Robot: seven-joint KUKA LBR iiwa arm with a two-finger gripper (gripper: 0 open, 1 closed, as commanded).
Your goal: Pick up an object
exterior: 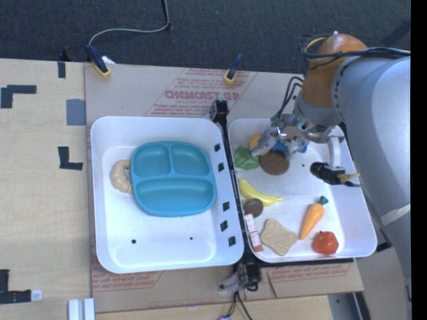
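Dark carpet floor point(200, 19) beyond my bench point(33, 199), pale wood top, brown cardboard sheet point(173, 95), black cable point(143, 29) trailing

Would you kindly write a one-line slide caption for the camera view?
KUKA arm's pincer reaches over toy food in the right bin, near a brown disc; a blue plate fills the left bin.

blue plate point(173, 179), orange carrot point(311, 219), red tomato point(325, 243)
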